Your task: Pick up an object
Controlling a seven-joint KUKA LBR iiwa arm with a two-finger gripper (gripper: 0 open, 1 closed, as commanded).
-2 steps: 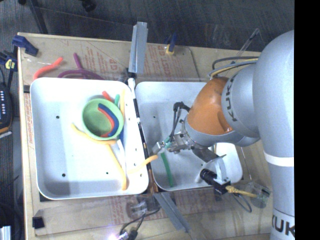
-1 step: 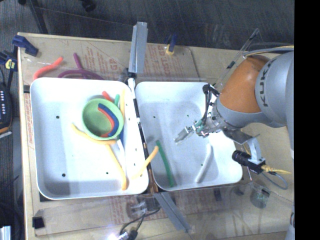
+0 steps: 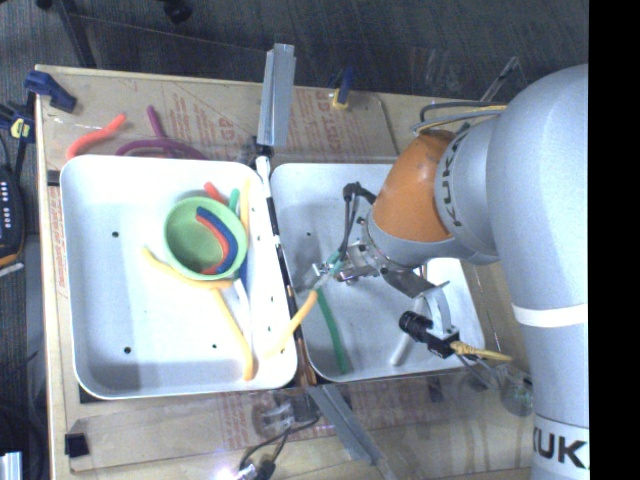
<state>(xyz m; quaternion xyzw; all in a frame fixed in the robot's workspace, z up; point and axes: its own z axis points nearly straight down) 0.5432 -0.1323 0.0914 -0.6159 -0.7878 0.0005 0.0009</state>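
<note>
The left bin [image 3: 90,268] holds a green bowl [image 3: 205,238] and yellow sticks. In the right bin [image 3: 380,358], a green stick [image 3: 333,338] lies slanted, its top end near the gripper [image 3: 335,266]. I cannot tell how the gripper is set.

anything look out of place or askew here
Yes: a yellow stick lies across the divide between the left bin and right bin, resting on both rims. Loose orange and purple strips sit outside the bins.

Two bins side by side on worktop [image 3: 180,433]. Bowl [image 3: 203,238] in left bin [image 3: 100,298]. Stick [image 3: 331,333] in right bin [image 3: 300,193], end effector [image 3: 335,265] above.
</note>
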